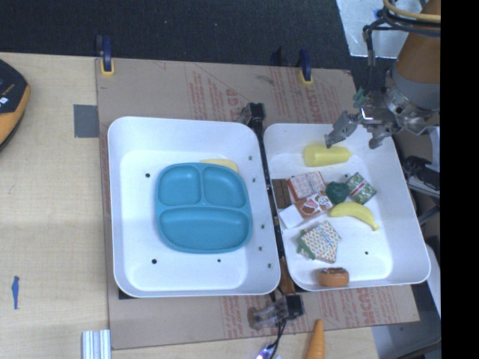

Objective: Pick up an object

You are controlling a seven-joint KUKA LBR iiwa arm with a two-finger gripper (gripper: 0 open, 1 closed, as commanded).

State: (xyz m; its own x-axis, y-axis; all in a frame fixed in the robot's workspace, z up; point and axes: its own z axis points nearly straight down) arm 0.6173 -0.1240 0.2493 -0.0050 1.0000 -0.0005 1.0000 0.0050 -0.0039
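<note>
The arm's two-finger hand [359, 134] hangs over the far end of the right shallow white bin [400, 223], its dark fingers [338, 132] spread apart and released, with nothing between them. Just beside and slightly nearer than the left finger lies a pale yellow cylindrical block [326, 155], resting on the bin floor at the far end; the finger tip is close to it, but whether they touch cannot be told. Nearer in the same bin sits a cluster of small things: a red and white printed packet [309, 191], a dark green rounded lump [337, 192], and a small green carton [361, 188] to its right. A yellow toy banana [355, 214] lies just near of these. Closer still is a green and white patterned pouch [321, 241], and at the near edge an orange-brown rounded piece [333, 277]. The left shallow white bin [131, 223] touches the right one along their shared rims and holds a blue three-compartment plastic plate [203, 206], with a pale yellow flat piece [220, 164] peeking out from behind its far edge. Both bins rest on a brown cardboard sheet [194, 88] on the light wooden worktop [45, 223].
</note>
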